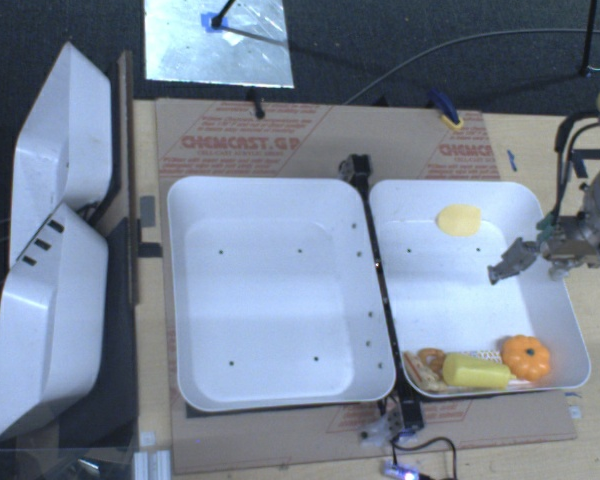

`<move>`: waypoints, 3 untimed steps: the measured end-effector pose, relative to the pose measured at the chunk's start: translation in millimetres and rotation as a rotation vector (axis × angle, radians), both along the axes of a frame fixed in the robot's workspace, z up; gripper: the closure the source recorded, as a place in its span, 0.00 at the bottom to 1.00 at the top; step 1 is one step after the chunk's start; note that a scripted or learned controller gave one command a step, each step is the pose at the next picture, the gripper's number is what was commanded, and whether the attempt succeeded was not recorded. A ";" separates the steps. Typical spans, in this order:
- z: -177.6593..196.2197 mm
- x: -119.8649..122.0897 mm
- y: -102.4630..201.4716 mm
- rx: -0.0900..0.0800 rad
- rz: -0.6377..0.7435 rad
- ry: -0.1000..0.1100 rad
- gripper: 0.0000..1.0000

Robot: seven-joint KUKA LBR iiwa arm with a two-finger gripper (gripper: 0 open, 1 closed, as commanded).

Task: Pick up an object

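While hovering over the right bin (555, 298) at its three o'clock edge, gripper (502, 268) seems at the approach step, nothing between its fingers; whether jaws stand open or closed cannot be told, too small and dark. Next calls for a reach toward eleven o'clock to the smooth pale-yellow disc (459, 220), or toward six o'clock, near the front wall, to the glossy ribbed orange pumpkin (526, 356) and waxy yellow block (475, 372).

Two bins are sitting side by side on the tabletop (500, 138), the end effector (505, 265) hanging over the right bin (410, 298), a flat disc (459, 220) lying behind it, a pumpkin (527, 356), block (474, 372) and pretzel (430, 361) lying before it, the left bin (270, 288) sitting to its left.
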State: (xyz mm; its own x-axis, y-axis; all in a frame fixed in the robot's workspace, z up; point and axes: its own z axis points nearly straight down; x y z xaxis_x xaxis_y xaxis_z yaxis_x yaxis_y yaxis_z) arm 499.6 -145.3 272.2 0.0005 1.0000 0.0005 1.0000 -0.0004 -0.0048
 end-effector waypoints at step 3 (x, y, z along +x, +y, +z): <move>-117.3 -9.9 -3.6 0.000 0.000 0.000 0.00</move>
State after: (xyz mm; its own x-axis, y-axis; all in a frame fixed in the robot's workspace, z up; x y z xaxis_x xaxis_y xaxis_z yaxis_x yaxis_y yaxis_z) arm 489.7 -148.9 154.9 0.0002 1.0000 0.0010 1.0000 -0.0002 -0.0045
